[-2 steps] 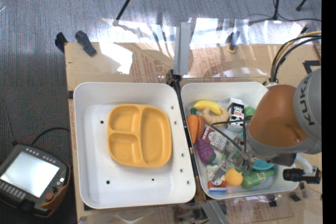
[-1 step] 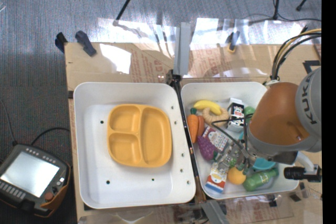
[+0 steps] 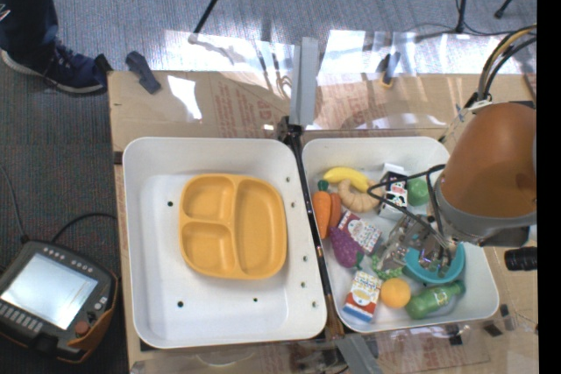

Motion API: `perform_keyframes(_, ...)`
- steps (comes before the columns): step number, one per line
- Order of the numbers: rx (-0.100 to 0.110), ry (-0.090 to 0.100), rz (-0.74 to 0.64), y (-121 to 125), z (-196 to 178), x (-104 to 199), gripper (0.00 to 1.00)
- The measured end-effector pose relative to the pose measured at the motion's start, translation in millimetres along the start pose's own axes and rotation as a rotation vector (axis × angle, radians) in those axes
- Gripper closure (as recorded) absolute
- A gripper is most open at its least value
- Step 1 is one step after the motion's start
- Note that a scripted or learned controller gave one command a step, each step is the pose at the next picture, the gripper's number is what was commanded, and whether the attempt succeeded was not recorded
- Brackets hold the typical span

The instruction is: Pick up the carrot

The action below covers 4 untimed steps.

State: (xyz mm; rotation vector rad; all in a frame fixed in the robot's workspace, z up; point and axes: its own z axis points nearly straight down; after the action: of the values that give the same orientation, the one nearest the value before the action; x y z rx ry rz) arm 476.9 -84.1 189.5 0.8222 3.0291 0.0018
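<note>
We are seeing carrot (image 3: 323, 212) lying at right bin's (image 3: 484, 300) left edge; hand (image 3: 419, 248) hovering right of it, grip unclear.

An orange carrot (image 3: 323, 211) with a green top is seen beside a yellow banana (image 3: 345, 178) and a purple eggplant (image 3: 344, 248). A yellow-orange divided plate (image 3: 233, 225) is set in a white bin (image 3: 149, 162).

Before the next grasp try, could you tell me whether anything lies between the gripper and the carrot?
Yes. The gripper sits low in the right bin, and the carrot lies by its left wall. Between them lie a purple toy and a small packet. The carrot's top looks uncovered.
</note>
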Motion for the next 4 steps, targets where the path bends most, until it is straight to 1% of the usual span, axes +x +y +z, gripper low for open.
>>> perform_keyframes(1, -0.003, -0.011, 0.067, -29.9, -177.2, -19.8, 1.00)
perform_keyframes(2, 0.002, 0.002, -0.066, -83.2, -167.6, -50.2, 1.00)
perform_keyframes(3, 0.000, -0.009, -0.045, -110.0, -283.4, -66.1, 1.00)
perform_keyframes(4, 0.003, 0.014, -0.018, -107.8, -169.2, -64.2, 1.00)
